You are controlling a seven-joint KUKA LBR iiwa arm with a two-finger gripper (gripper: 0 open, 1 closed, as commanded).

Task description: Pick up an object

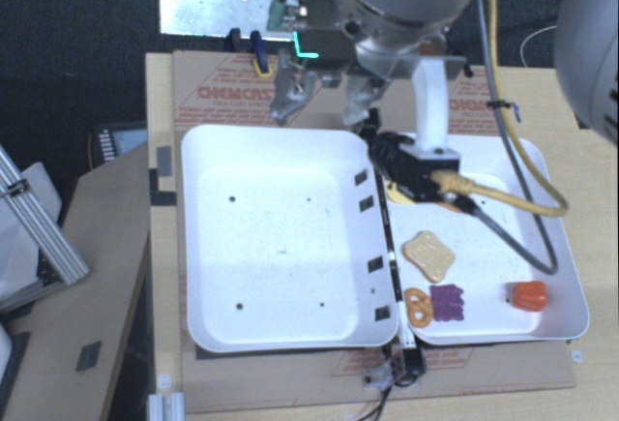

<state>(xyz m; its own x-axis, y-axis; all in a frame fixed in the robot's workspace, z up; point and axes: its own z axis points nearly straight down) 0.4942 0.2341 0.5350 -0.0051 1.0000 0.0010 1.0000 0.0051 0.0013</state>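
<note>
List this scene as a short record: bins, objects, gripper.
left bin: white, shallow, no objects seen in it
right bin: white, holds four small objects
toast: tan slice, near the divider
pretzel: orange-brown, at the front by the divider
purple piece: just right of the pretzel, about touching it
orange piece: front right of the bin, apart from the others
gripper: over the far rim of the left bin, nothing seen between its fingers

- Tan bread slice: flat, mid right bin.
- Pretzel, purple piece: side by side, near front edge.
- Orange-red item: front right corner.
</note>
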